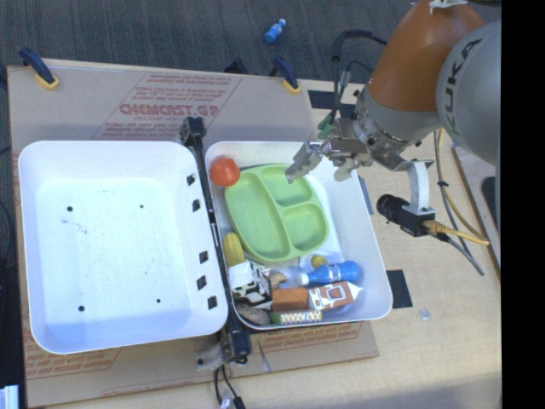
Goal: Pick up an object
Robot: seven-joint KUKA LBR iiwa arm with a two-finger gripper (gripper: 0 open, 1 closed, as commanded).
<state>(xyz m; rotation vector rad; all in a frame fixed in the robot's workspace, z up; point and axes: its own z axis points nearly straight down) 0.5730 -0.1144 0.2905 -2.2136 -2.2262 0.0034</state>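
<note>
My gripper point(324, 165) hangs over the far right part of the right bin point(372, 254), above the back edge of a green divided tray point(279, 214). Its two fingers are spread apart with nothing between them. A red-orange ball point(225, 172) lies at the bin's far left corner. A yellow corn cob point(232, 248) sits left of the tray. A blue and white bottle point(334, 273), a brown block point(289, 299) and a small carton point(333, 296) crowd the near end.
The left bin point(106, 237) stands beside the right one, with black clips point(196, 156) along the shared wall. Both bins rest on cardboard point(162, 100) held by blue and yellow clamps point(40, 68). A small blue object point(273, 31) lies on the floor beyond.
</note>
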